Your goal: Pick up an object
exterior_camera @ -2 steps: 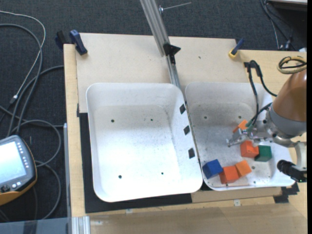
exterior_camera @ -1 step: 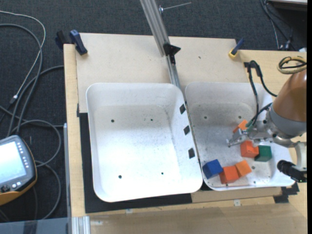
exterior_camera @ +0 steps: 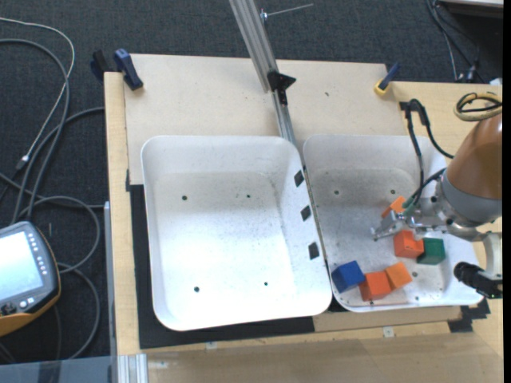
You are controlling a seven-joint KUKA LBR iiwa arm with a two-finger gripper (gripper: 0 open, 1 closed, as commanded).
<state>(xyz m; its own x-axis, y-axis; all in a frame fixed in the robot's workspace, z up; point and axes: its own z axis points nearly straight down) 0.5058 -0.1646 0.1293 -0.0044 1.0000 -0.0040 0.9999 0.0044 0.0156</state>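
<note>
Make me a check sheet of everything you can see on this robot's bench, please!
Surface: wooden bench with two white bins; left bin and right bin sit side by side.
Job's things: in the right bin, a blue block, orange blocks, a red-orange block, a green block and a small orange piece.
Clutter: blue clamp and yellow clamp on the bench's far corners.
Claw: claw low in the right bin, beside the red-orange block; fingers too small to judge.
Cables: black cable to the arm; grey cables on the floor.
Surroundings: dark carpet, metal pole, handheld screen at left.
</note>
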